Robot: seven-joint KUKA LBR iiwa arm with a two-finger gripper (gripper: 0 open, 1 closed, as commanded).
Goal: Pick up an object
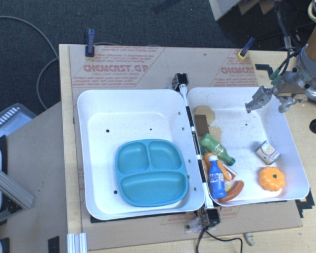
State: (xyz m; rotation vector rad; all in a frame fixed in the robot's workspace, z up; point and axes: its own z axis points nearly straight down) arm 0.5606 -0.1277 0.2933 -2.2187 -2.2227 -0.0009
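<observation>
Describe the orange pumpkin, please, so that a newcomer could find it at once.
Look in the right-hand white bin, at its near right corner. The pumpkin sits there alone, just below a small grey-white carton. It is the only round, ribbed, all-orange thing, apart from the bottles clustered along the bin's left wall.

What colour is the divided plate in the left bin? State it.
Light blue. The divided plate shows plainly in the camera view.

I see dark carpeted floor [121,9] across the top of the frame, with a grey cable [42,73] looping at upper left. The counter [147,62] is a brown board printed with red lettering, blue clamps [89,41] pinning its far edge.
</observation>
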